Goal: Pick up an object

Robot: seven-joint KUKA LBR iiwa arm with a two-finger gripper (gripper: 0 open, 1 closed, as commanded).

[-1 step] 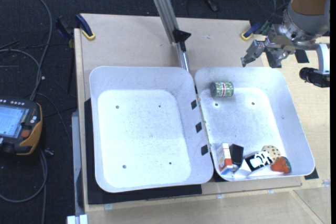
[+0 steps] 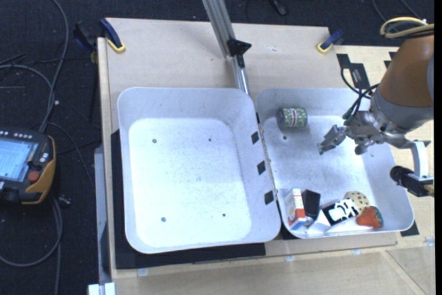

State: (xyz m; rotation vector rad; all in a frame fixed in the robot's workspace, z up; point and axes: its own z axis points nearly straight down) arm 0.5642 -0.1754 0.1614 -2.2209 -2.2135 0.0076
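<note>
You had the gripper (image 2: pixel 336 138) spread open and grasping nothing above the right bin (image 2: pixel 324 176), near the small can (image 2: pixel 292 117) lying on its side, likely lining up a pick.

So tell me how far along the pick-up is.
Nothing looks picked yet. The small can lies on its side on the right bin's floor, and the cluster with the red object sits at the near edge. In hand: the pincer hangs over the bin's middle, nothing visible between its fingers. Left: close on an object and lift it.
</note>
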